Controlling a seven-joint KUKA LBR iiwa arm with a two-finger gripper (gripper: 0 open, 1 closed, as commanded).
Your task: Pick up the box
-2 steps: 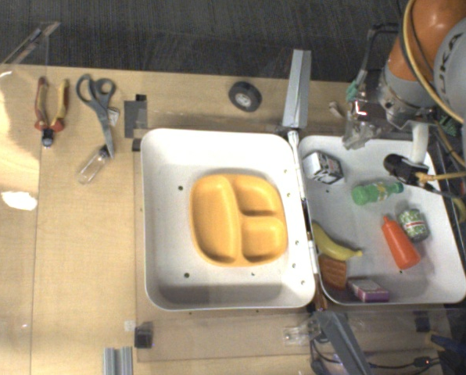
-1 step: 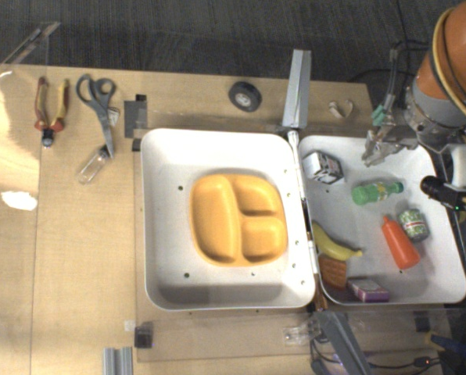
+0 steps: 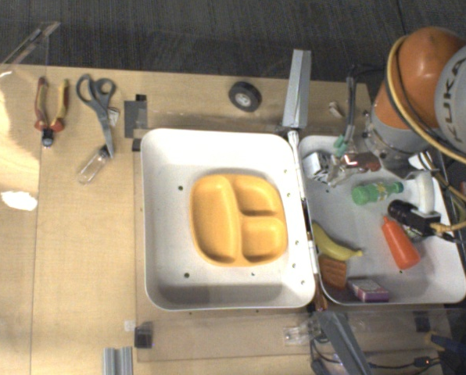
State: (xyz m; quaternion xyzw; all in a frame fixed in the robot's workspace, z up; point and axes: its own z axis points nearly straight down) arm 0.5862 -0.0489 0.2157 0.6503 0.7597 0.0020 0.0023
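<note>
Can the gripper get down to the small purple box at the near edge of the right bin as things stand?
Probably yes: the box lies flat with its top uncovered, apart from the orange carrot, though the bin wall crowds its near side.

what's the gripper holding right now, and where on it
Nothing that the view shows. The gripper hangs over the right bin's far left corner, well away from the box at the near edge.

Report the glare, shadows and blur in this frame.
Camera view: strong glare washes the bench at far left; soft shadow pools along the near wall of the left bin around the yellow tray; the box is small and soft-edged; the arm looks blurred.
</note>
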